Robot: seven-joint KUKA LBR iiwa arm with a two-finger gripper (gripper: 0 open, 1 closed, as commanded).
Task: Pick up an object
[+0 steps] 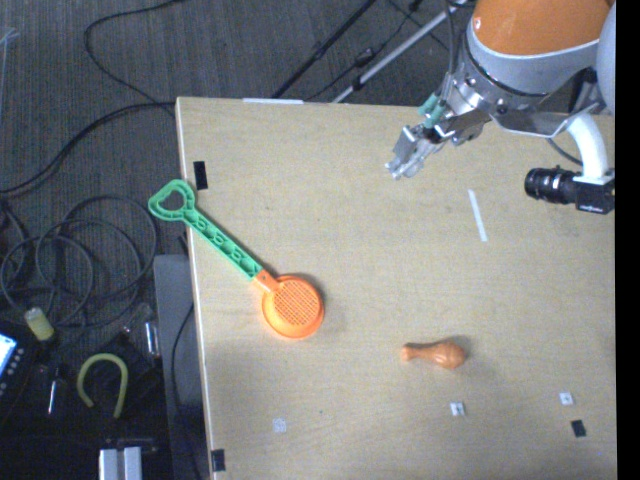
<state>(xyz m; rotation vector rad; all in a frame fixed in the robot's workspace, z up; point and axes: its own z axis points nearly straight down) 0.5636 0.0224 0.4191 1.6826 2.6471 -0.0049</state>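
Observation:
A toy strainer with an orange round head (pixel 293 307) and a green handle (pixel 205 230) lies at the left of the tan board (pixel 330 198), the handle's loop reaching past the board's left edge. A small orange pear-shaped piece (pixel 436 353) lies on its side at the lower middle. My gripper (pixel 402 164) hangs over the upper middle of the board, far from both objects, with nothing visible between its fingers.
A white strip (pixel 478 216) lies on the board right of the gripper. A black cylinder (pixel 565 186) juts in at the right edge. Cables, a tripod leg and small items lie on the dark floor left of and behind the board.

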